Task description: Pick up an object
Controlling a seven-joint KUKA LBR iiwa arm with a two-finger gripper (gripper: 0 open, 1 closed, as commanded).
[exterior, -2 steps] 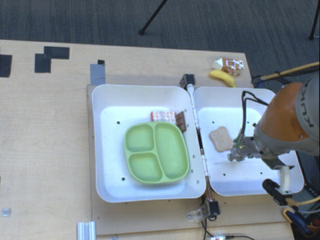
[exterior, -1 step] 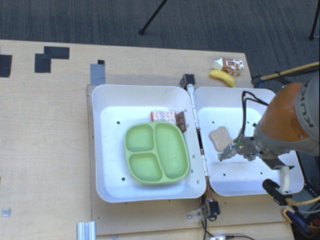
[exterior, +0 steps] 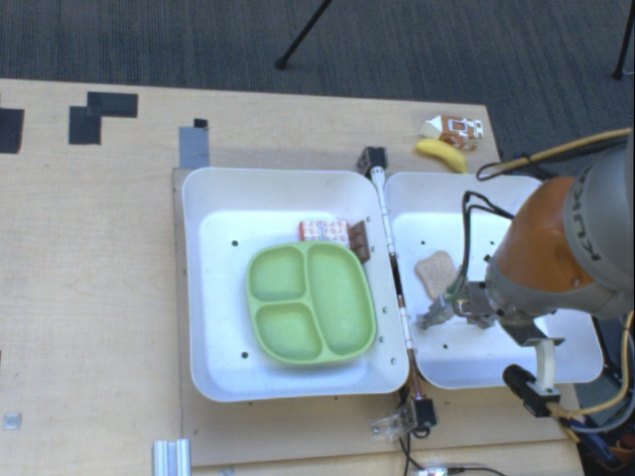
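Reaching in from the right, my arm (exterior: 566, 246) hangs low over the right bin (exterior: 496, 365), its orange band bulking above the wrist. The claw (exterior: 437, 315) sits near that bin's left wall, pointing left, just off the divider where the two bins meet. I cannot tell from this angle whether it is spread or pressed together; the tip is a small grey blur against the white floor.

Just above the claw lies a tan slab (exterior: 435, 273), something like a slice of bread, tilted, flat on the bin floor. Its lower edge comes very close to the claw tip, but I see nothing gripped, and I cannot say whether the two touch.

Over in the left bin (exterior: 198, 266) a green tray (exterior: 311, 302) with three compartments takes up the middle. Behind it, near the far wall, rests a small red-and-white box (exterior: 323, 230), with a dark brown piece (exterior: 358, 240) just beside it on the right, close to the divider.

Outside the bins, on the bench (exterior: 89, 286) beyond the right bin's far edge, lie a banana (exterior: 441, 154) and a small carton (exterior: 454, 127), touching or nearly so.
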